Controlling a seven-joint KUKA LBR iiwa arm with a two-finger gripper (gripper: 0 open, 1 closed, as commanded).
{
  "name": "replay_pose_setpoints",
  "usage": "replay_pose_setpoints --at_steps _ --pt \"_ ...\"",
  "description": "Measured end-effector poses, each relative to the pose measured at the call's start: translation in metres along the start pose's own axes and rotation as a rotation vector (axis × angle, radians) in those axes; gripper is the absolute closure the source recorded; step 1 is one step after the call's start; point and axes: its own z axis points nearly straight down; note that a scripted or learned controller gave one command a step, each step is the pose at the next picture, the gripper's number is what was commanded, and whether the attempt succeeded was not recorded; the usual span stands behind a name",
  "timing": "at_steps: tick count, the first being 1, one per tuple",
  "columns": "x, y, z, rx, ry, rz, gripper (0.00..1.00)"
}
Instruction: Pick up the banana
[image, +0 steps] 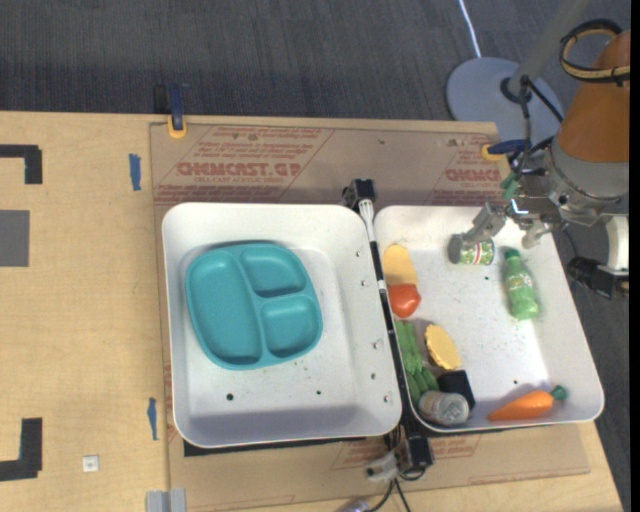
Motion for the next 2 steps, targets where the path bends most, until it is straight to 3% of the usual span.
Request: replay_pose_setpoints --at_steps 1,2 --pt "0.035 0.019 0.122 0.002 0.0 -0.074 0.0" --pt "0.031 -0.004 0.143 -0.005 -0.002 -0.382 0.0"
